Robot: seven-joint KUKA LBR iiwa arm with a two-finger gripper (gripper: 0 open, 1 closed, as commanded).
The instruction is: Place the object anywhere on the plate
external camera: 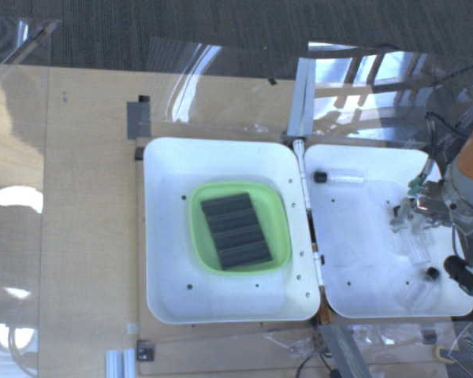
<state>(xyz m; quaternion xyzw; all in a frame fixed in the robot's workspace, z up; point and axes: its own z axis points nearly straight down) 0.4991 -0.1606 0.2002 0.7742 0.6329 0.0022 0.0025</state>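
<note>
A green plate (240, 227) sits in the middle of the left bin (162, 235). On it lies a dark grey ribbed block (236, 231), flat, its long side running slantwise from upper left to lower right. The block rests wholly within the plate's rim.

The right bin (363, 282) stands just beside the left one, their inner walls touching. Near its top left corner lies a clear tube with a black cap (337, 178), on its side, cap end toward the left bin.

The arm (469, 172) comes in at the right edge, its orange band showing above the wrist. The gripper (410, 215) hangs over the right part of the right bin, near that bin's far right wall. Its parts look pale and partly clear against the white floor, and how the jaws stand cannot be told; nothing can be made out between them.

The block is well apart from the gripper: it lies in the other bin, to the left, with the bins' shared walls between them. The tube lies nearer the gripper, up and to the left of it, but apart from it.

A small black knob (431, 273) shows below the gripper on the bin floor.
</note>
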